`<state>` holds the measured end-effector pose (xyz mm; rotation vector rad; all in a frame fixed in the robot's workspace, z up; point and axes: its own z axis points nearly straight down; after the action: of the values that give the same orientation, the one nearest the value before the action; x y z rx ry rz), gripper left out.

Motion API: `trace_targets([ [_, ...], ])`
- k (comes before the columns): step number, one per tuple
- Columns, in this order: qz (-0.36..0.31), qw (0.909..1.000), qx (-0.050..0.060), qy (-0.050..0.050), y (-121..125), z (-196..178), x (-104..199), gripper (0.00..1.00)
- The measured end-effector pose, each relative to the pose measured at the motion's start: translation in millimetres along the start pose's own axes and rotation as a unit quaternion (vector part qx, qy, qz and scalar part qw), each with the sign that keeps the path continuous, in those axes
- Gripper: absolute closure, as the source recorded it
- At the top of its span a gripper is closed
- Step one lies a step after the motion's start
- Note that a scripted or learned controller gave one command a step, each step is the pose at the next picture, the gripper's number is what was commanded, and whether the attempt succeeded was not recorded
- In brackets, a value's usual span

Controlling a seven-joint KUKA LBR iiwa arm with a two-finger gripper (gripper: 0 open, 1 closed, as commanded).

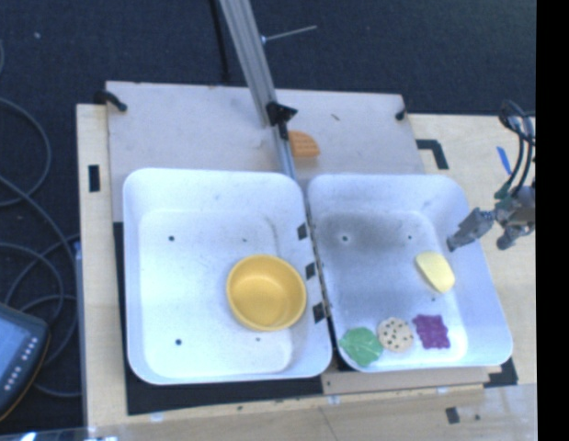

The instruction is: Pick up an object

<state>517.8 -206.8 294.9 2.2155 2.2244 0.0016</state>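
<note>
My gripper (477, 242) hangs over the right rim of the right bin (376, 200), its two dark fingers spread open with nothing between them. A pale yellow oblong piece (435, 271) lies just below and to the left of the fingertips, apart from them. Along the bin's front edge sit a green leaf-like piece (361, 345), a round speckled cookie (394, 334) and a purple piece (432, 331). A yellow bowl (266, 292) stands upright in the left bin (174, 209).
A slanted metal rail (252, 53) runs down to the gap between the bins at the back. An orange item (304, 145) lies on the board behind them. Cables and a tablet (8, 356) sit on the floor at the left.
</note>
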Motion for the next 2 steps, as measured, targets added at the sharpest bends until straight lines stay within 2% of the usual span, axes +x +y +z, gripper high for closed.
trace_targets([
  [1, 0.0, 1.0, 0.0, 0.0, 0.1, 0.0, 0.1, 0.0],
  [2, 0.002, 1.0, 0.003, 0.0, 9.5, 49.0, -0.3, 0.0],
])
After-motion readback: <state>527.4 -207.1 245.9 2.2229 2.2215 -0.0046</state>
